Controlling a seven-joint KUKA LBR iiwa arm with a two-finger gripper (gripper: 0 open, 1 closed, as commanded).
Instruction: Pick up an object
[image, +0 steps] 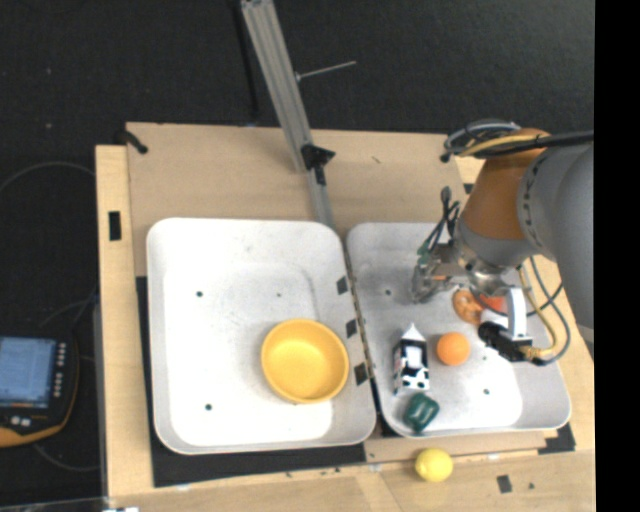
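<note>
Just below-right of the jaws (432, 283) lies 1 orange ball (453, 348).

Two white bins, the left (200, 260) and the right (385, 260), show a scuffed, matt plastic finish on a bare, cardboard-brown bench (220, 165). The yellow bowl (304, 360) looks like smooth plastic; the arm (545, 200) wears satin grey and orange casing.

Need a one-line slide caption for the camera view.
Arm's gripper low in the right bin near an orange ball, cow-print carton and green block; yellow bowl in the left bin.
</note>
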